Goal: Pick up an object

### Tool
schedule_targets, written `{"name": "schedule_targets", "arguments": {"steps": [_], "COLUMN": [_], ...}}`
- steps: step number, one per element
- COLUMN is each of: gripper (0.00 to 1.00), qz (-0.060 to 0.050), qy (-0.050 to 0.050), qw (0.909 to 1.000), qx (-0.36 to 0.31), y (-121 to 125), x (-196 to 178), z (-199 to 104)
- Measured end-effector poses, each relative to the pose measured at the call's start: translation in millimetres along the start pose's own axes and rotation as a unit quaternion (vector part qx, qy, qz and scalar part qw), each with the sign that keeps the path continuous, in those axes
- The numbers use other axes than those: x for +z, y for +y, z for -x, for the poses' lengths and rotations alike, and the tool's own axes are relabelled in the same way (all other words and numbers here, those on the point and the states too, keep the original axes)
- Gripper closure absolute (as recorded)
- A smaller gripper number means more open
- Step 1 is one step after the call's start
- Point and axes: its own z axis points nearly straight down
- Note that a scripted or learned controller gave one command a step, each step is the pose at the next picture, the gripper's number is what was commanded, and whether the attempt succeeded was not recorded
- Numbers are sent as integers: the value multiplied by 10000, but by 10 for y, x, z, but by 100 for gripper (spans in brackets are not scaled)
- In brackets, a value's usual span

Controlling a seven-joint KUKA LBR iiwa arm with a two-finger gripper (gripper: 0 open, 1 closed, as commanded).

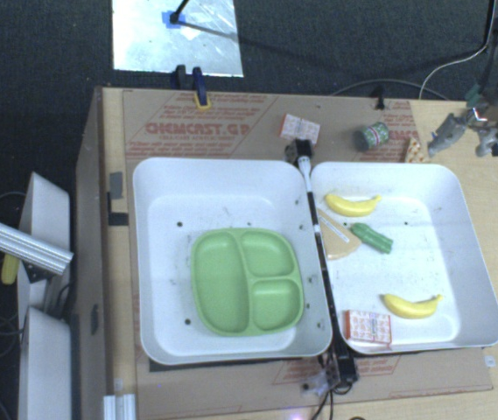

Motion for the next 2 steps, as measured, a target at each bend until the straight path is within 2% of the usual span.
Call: {"name": "schedule_targets", "arguments": {"steps": [1, 2], "gripper": [0, 0], "qz": [-14, -9], "qy": [8, 5], "qw": [10000, 10000], "qx": [-12, -12], "y": [-45, -21], "x": [840, 1236], "z": [-399, -565]}}
